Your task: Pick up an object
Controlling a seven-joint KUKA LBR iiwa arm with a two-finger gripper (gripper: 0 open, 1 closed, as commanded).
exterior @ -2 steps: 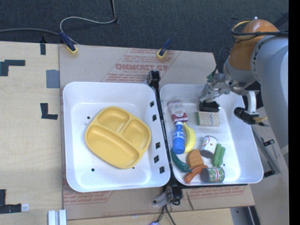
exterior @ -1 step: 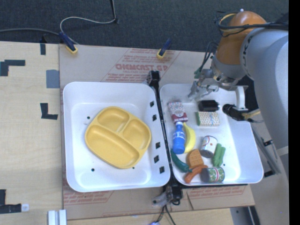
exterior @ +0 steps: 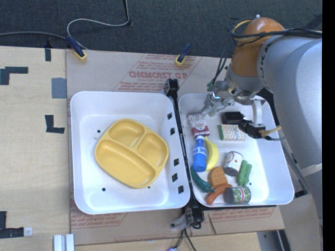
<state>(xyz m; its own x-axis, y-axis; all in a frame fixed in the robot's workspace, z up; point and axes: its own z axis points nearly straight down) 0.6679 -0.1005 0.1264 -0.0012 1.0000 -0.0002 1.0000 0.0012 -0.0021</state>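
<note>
The gripper (exterior: 215,102) hangs low over the back of the right bin (exterior: 272,190), just above a small red-and-white packet (exterior: 198,124). Whether its jaws are open or closed cannot be told, and nothing shows in them. A blue bottle (exterior: 200,153) lies just in front of the packet, beside a banana (exterior: 212,153). A yellow tray (exterior: 132,152) sits in the left bin (exterior: 84,192).

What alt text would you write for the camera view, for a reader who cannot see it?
A grey arm with an orange band reaches from the right, its gripper low over the far end of the right bin, which holds a blue bottle and other small items. The left bin holds a yellow divided plate.
</note>
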